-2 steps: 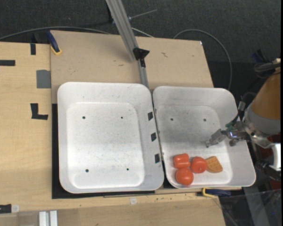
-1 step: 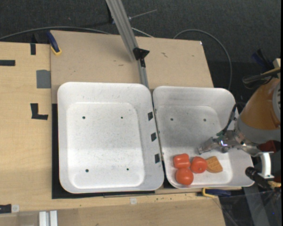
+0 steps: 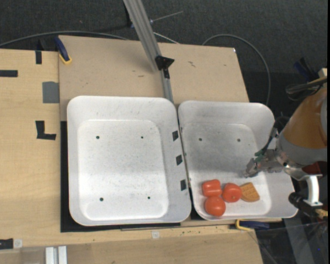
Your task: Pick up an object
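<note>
Two white bins are set side by side on a wooden bench (image 3: 115,65). A long grey metal bar (image 3: 146,32) is seen slanting down from the far side, and its lower end is met where the two bins touch. Black wires are laid on the dark floor past the bench. Small black and grey marks are stuck on the left part of the bench.

Just small dark dots are seen on the floor of the left bin (image 3: 121,158).

Four small things are kept in the right bin (image 3: 225,125), all bunched in its near right corner. Three red tomatoes (image 3: 221,196) are packed close together, touching. An orange piece like bread (image 3: 249,192) is laid just to their right, touching one tomato.

The grey arm with its orange band (image 3: 308,128) is reached in from the right. The gripper (image 3: 254,168) is held low over the right bin, just beyond the tomatoes and the bread. Nothing is seen held in it. How wide it is spread cannot be told, as it is small and blurred.
</note>
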`<state>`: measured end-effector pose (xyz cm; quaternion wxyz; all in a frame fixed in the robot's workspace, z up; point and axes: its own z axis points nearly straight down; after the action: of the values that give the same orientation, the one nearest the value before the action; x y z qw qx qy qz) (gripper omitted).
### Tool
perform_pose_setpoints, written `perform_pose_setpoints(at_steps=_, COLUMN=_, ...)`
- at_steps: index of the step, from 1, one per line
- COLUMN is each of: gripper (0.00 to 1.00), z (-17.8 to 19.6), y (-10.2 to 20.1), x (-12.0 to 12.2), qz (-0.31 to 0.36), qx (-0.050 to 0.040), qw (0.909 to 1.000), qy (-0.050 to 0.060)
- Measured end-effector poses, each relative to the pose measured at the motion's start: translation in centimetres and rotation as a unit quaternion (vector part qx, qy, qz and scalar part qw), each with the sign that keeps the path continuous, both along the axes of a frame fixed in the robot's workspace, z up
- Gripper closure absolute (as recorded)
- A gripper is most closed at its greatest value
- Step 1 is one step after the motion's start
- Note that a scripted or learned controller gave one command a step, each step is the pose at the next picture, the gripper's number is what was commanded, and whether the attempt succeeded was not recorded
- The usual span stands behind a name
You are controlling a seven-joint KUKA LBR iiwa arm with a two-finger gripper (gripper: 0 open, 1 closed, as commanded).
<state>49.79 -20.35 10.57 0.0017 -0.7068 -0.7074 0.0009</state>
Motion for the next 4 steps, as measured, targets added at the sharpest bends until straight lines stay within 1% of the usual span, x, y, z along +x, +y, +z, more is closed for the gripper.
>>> perform_pose_setpoints(at_steps=1, gripper=1.00, z=4.6, y=0.3, x=-0.7, qz=0.000, qx=-0.0011, qw=1.0000, qy=-0.003)
perform_pose_setpoints(at_steps=2, gripper=1.00, z=9.8, y=0.3, x=-0.6, qz=0.000, qx=-0.0015, qw=1.0000, qy=-0.004)
perform_pose_setpoints(at_steps=3, gripper=1.00, z=9.6, y=6.4, x=-0.8, qz=0.003, qx=0.0008, qw=1.0000, qy=-0.001)
perform_pose_setpoints(at_steps=4, gripper=1.00, z=9.9, y=12.7, x=0.0, qz=0.004, qx=0.0009, qw=1.0000, qy=-0.001)
